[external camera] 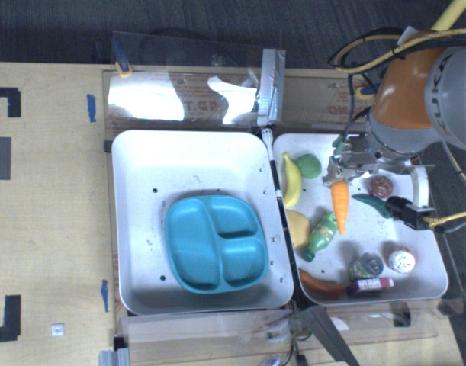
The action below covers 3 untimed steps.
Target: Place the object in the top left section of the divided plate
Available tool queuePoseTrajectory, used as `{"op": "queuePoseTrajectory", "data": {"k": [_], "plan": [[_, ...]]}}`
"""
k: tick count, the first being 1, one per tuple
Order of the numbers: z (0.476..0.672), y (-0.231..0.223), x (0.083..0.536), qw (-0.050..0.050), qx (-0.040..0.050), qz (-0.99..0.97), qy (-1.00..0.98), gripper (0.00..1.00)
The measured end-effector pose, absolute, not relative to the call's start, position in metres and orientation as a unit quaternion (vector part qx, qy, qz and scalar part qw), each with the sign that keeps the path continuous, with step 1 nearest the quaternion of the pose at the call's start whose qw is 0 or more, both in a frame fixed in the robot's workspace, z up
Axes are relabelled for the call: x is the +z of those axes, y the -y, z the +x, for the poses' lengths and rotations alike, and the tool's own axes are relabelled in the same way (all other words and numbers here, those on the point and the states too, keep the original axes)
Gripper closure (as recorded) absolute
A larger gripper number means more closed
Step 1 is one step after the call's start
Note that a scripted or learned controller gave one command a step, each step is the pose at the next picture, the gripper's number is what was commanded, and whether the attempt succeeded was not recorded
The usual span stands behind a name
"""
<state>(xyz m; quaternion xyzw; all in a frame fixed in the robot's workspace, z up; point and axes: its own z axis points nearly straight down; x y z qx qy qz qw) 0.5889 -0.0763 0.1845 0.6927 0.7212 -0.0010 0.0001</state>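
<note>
no readable brand or writing anywhere; only a dark label band on the small bottle (pixel 371 284) lying at the right bin's near edge, its print too small to make out. hanging upright from the tool (pixel 339 175), an orange carrot (pixel 339 207), long axis running near-to-far in the view, thick top pinched between the closed-in fingers, pointed tip aiming down toward the near side of the right bin (pixel 435 277). sitting over that bin, well apart from the divided plate (pixel 216 242). resting in the middle of the left bin (pixel 133 204), that blue plate, one long section on its left and two smaller ones on its right. lying around the carrot in the right bin: a yellow banana (pixel 291 180) by the dividing wall, a green lime (pixel 308 165) just beside it, a green toy bottle (pixel 321 235) tilted near a yellowish round piece (pixel 296 226), a brown sausage-shaped item (pixel 321 284) at the near edge, a grey round tin (pixel 367 265), a white speckled ball (pixel 403 261), a dark red round item (pixel 381 184), and a green pepper-like piece (pixel 375 203). reaching in from the right, the grey arm with its orange band (pixel 404 86). underneath, a pale wooden table (pixel 42 204) marked with black corner shapes and blue tape tabs; beyond it, dark grey carpet-like floor (pixel 179 6), with a shiny clear panel (pixel 187 97) behind the left bin and yellow and black cables (pixel 370 48) at the far right.
</note>
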Motion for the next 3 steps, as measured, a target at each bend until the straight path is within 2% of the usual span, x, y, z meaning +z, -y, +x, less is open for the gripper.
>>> {"op": "queuePoseTrajectory", "data": {"k": [1,3], "plan": [[0.578,0.015,0.213,0.001,0.0015,0.714,-0.700,1.00],[0.595,-0.109,0.204,0.001,0.0008,0.689,-0.725,1.00]]}}
